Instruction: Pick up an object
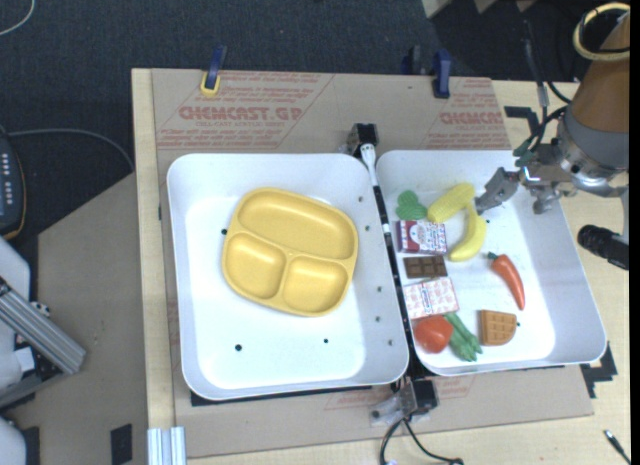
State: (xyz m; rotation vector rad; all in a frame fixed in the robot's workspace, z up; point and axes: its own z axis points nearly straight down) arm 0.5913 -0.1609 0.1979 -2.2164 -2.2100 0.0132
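The gripper (pixel 503 189) is seen over the right bin (pixel 570 298), its fingers hung just beside the upper end of the banana (pixel 462 219); whether they are spread or closed cannot be told, and nothing is seen held between them. The banana is laid in the bin's upper half, near a green piece (pixel 410 204) and a small printed box (pixel 423 237). A red chili pepper (pixel 509 278) is placed lower. A yellow divided plate (pixel 288 250) is held by the left bin (pixel 200 333).

Yellow divided plate (pixel 290 251) in left bin (pixel 190 253); clamps (pixel 211 73) on cardboard sheet (pixel 300 103).
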